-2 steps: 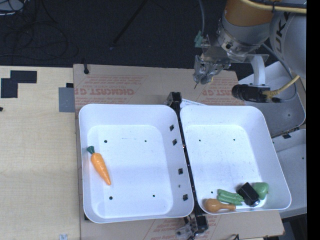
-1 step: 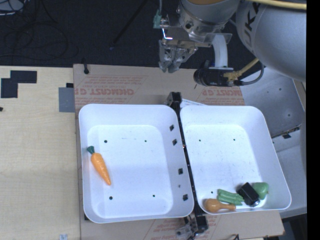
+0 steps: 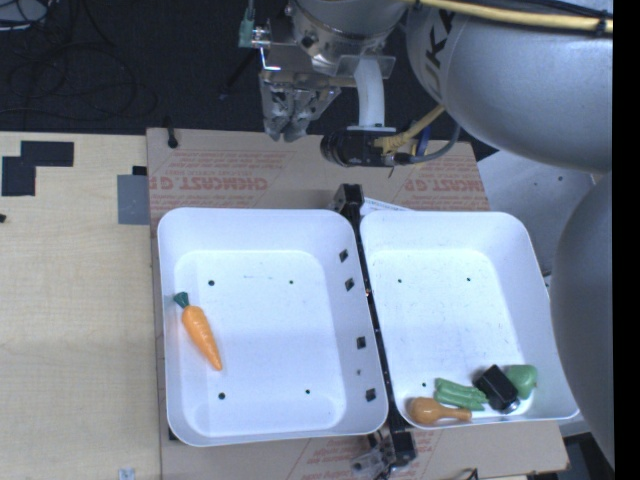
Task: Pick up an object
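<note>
Landmark = black divider where the two white bins met, running top to bottom thru the middle of the bench.

Far left of the divider: pale wood bench top w/ black tape shapes and a grey square near its upper part. Closer in, a brown cardboard sheet w/ red print lay under both bins.

Left bin sat touching the divider on its left side. Inside it, well away from the divider & close to the bin's far-left wall, lay a toy carrot: orange body, green top, slanted w/ the green end up-left and the tip down-right. Nothing touched it.

Gripper hung above the bench, up beyond the top end of the divider & a bit left of it, over the cardboard edge and not over either bin. Fingers pointed down and looked drawn together, nothing between them. Grey arm w/ yellow cable came in from upper right.

Right bin touched the divider on its right. Its items bunched in the lower corner furthest from the divider: an orange-tan pear-like piece nearest the divider, a green pod-like veg just beside it, then a black block lying against a green rounded piece.
</note>
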